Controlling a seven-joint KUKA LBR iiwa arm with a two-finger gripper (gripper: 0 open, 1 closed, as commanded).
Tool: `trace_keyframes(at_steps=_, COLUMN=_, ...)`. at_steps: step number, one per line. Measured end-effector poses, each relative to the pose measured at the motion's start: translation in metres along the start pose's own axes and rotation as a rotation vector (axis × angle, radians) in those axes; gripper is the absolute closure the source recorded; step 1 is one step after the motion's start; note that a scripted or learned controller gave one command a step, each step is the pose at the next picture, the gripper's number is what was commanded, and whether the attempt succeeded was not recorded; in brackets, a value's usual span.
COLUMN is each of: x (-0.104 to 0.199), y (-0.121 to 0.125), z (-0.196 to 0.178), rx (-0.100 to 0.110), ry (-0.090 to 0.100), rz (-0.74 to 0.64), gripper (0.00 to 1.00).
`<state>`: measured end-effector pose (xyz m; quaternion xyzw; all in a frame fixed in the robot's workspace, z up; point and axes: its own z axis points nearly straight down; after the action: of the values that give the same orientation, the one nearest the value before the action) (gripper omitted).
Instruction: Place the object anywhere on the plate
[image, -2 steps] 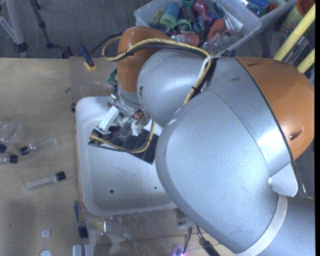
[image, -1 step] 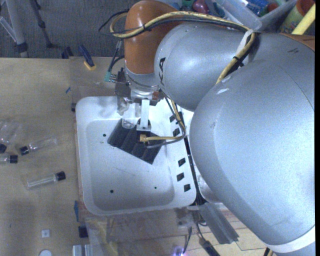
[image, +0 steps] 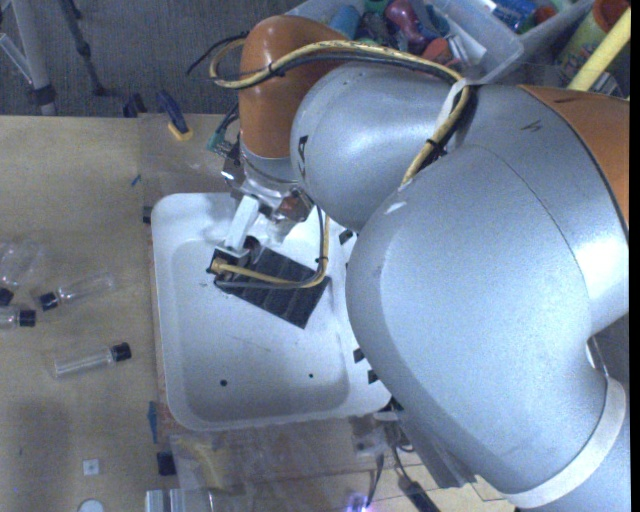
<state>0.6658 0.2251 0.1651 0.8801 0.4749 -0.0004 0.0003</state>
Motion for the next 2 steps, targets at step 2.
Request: trace_keyframes(at_steps=2, x=-0.007, y=-0.012, z=-0.016, rx=0.001, ry=-0.001, rz=-0.153, gripper=1.00)
